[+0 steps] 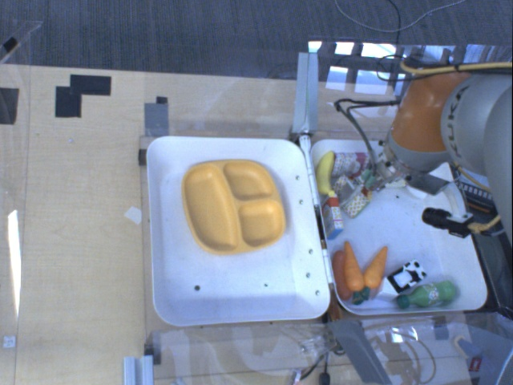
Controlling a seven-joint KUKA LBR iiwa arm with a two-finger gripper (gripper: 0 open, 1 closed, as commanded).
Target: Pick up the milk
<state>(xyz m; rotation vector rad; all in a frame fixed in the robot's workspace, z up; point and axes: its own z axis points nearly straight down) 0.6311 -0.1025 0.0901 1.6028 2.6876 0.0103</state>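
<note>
Left bin (168, 295): white, shallow, holding one yellow divided plate (234, 205) with three compartments, upper centre of the bin.

Right bin (449, 251): white, shallow. Banana (325, 172) upright along its left wall, upper corner. Two carrots (361, 269) side by side, lower left, touching. Green bottle (426, 294) lying on its side, lower right corner.

Desk (72, 239): pale wood, black markers at upper left of the frame.

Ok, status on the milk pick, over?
Gripper down at the right bin's top-left clutter. Milk carton sits untouched near the front, beside the green bottle. Nothing on top of it.
</note>
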